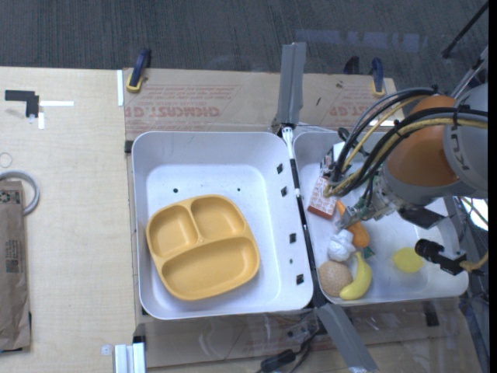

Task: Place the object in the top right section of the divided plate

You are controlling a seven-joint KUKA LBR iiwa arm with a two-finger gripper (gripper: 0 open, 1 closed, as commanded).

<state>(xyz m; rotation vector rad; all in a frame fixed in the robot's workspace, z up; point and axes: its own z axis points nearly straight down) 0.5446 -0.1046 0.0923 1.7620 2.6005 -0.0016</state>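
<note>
the yellow divided plate is sat in the left bin, nothing on it. the gripper is lowered into the right bin, right above an orange item at its 6 o'clock. a white lump, banana, tan ball and lemon are scattered nearby. finger state can't be told.

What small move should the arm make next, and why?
Probably a short descent onto the small orange object. The gripper sits just above it in the right white bin, and the yellow divided plate in the left white bin has nothing in its top right section.
</note>
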